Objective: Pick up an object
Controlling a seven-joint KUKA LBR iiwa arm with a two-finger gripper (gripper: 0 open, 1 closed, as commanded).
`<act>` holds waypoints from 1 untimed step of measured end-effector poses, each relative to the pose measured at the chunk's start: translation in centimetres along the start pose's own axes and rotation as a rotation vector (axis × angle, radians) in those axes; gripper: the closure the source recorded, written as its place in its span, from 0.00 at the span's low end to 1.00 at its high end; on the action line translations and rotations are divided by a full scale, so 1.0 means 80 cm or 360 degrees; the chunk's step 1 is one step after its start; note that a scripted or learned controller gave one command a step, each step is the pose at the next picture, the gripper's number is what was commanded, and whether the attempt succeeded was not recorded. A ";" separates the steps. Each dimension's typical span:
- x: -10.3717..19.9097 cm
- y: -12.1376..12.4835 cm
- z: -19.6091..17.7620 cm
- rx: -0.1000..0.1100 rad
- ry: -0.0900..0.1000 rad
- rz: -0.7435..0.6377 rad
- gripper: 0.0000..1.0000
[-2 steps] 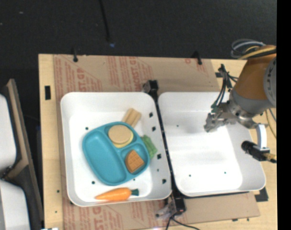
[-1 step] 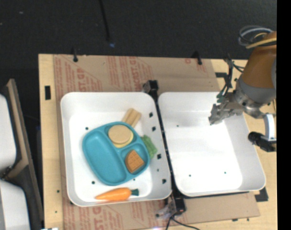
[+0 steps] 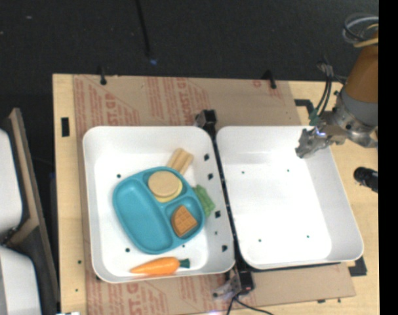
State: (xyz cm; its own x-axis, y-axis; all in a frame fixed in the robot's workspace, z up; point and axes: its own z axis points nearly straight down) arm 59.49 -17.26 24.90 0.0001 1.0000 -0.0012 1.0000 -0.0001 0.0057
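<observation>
In the left bin (image 3: 97, 176) lies a blue divided tray (image 3: 143, 218) with a round tan cookie (image 3: 166, 185) and a brown square cracker (image 3: 184, 221) in its compartments. A tan wooden block (image 3: 180, 160) pokes out behind the tray. A green piece (image 3: 206, 201) sits at the tray's right edge. An orange carrot (image 3: 158, 266) lies near the bin's front wall. My gripper (image 3: 309, 142) hangs over the far right corner of the right bin (image 3: 284, 202), apart from all the objects, with nothing seen between its fingers.
The grey arm with its orange band (image 3: 362, 77) enters from the right above the right bin's far corner. Both bins rest on a cardboard-covered bench (image 3: 153, 100). A black clip (image 3: 206, 119) sits where the bins meet at the back.
</observation>
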 end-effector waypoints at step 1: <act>0.068 -0.006 0.013 0.0008 0.0003 -0.0005 1.00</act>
State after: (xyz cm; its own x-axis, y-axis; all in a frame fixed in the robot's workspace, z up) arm 59.03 -11.86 23.84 -0.0032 1.0000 0.0006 1.0000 0.0032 0.0007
